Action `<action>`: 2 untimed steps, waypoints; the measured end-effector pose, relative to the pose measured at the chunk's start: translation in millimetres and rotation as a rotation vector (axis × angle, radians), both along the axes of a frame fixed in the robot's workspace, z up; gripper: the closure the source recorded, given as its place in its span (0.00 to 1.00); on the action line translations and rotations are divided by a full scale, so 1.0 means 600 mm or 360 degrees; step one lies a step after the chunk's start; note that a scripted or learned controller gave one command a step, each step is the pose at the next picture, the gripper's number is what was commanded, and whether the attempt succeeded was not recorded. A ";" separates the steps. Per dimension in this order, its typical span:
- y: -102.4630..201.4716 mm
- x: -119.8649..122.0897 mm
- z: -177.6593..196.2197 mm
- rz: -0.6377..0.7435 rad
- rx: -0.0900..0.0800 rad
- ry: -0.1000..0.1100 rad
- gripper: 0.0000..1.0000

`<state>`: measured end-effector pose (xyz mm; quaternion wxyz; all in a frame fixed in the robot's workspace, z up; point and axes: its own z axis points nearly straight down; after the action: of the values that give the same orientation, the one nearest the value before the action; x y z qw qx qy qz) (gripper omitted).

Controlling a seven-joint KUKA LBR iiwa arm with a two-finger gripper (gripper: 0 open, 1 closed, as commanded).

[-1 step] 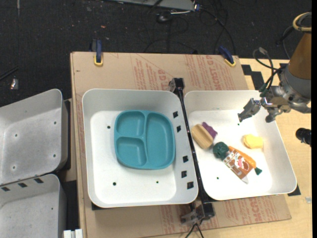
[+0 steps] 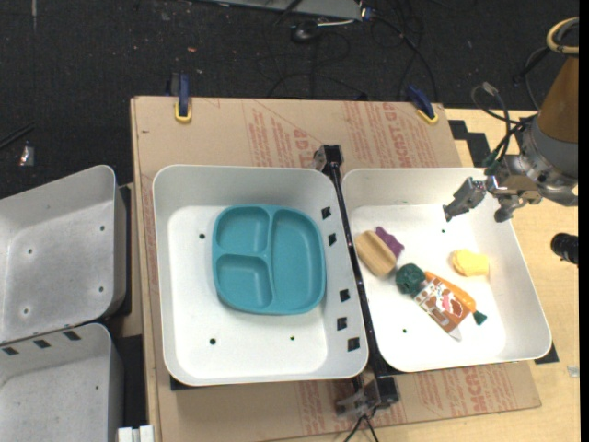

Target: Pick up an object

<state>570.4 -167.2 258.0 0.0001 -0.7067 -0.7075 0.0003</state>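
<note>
I see my pincer hanging over the far right part of the right bin, its two dark fingers spread apart with nothing between them. Below it, toward the bin's middle, lies a loose cluster: a tan, rounded block with a small purple piece touching its far end, a dark green lumpy thing just beside the block, and a flat orange-and-brown packet running slantwise from the green lump toward the near right corner. A soft-looking yellow lump sits apart, nearer the right wall, with bare white floor around it. The left bin holds a smooth teal divided plate, roughly central, with open floor on all sides. Both bins rest on a brown board surface.
</note>
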 end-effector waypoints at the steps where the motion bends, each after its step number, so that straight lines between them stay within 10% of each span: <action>1: -0.011 0.002 -0.076 -0.0004 0.0001 0.0006 0.00; 2: -0.002 0.011 -0.153 -0.0001 0.0002 0.0006 0.00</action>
<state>576.8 -168.4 166.1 0.0017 -0.7071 -0.7072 0.0012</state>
